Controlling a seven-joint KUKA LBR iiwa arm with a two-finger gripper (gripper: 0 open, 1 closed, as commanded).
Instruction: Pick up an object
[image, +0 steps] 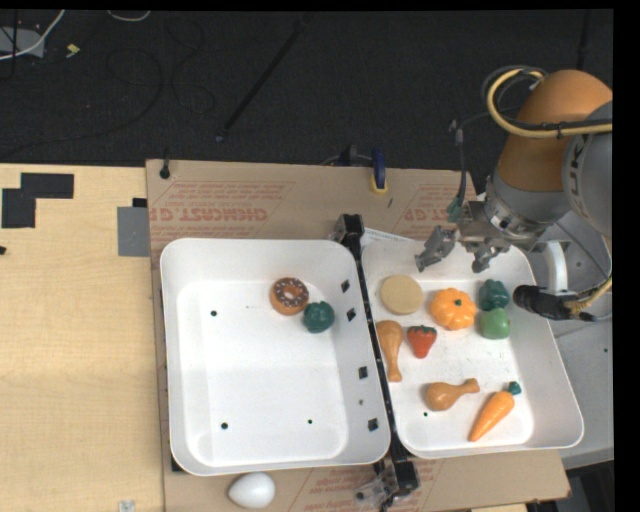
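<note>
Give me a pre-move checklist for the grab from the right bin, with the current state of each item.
1. Claw open: ok, fingers spread.
2. Claw holding nothing: ok, nothing between the fingers.
3. Claw above the right bin: ok, over its far edge.
4. Target free to approach: ok, the round tan biscuit lies apart from the orange pumpkin.
5. Claw lined up over the biscuit: not ok, it sits further back and right.
6. Claw height above the bin: cannot tell.

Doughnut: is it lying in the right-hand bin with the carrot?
No, the doughnut lies in the left bin, touching a green piece; the carrot is in the right bin.
</note>
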